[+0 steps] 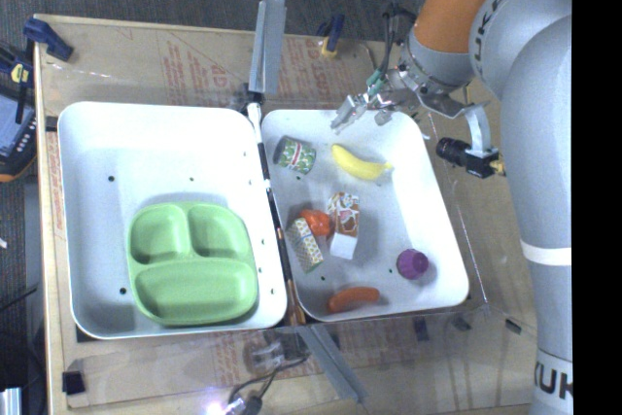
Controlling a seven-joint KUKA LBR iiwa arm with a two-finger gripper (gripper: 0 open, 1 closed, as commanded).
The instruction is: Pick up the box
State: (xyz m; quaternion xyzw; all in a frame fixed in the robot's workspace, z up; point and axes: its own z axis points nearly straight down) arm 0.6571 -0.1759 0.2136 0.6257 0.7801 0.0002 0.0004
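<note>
Box, printed carton, flat in right bin; metal gripper fingers apart, unladen.

Showing a wooden desk, bearing two shallow white bins side by side. Sitting just below the end effector: the right bin. Lying well away on its far side: the left bin. Clinging to the desk edges beyond that: blue clamps.
</note>
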